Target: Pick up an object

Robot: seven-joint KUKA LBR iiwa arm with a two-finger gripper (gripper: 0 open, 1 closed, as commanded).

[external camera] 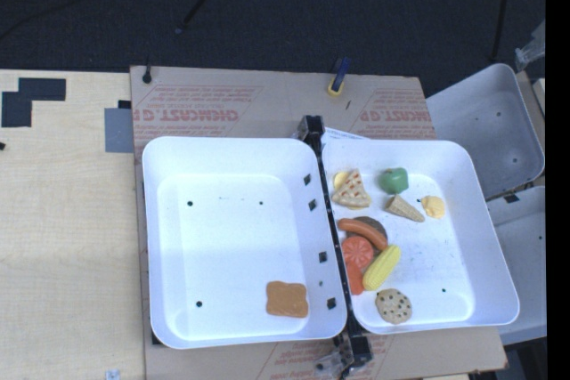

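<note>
Nothing had yet been lifted, by the look of it: every item lay in a bin, so the whole pick seemed left to do, and whether the gripper stood wide or narrow could not be told. The left shallow white plastic bin [178,191], smooth and round-cornered, held one flat orange-brown toast-like slab [287,299] near its front right corner. The right shallow white plastic bin [472,280] carried the rest, crowded against its left wall: a glossy brown sausage-shaped piece [365,230] touching a red ridged tomato-like round [358,253], a bumpy yellow corn cob [381,268] leaning on that round, a yellow lattice-topped pie wedge [351,189], a pale cheese-like wedge [405,209], a smooth green rounded pepper-like piece [394,181], a speckled tan cookie disc [393,306] apart toward the front, and a small yellow lump [433,206] just beside the cheese wedge.
</note>
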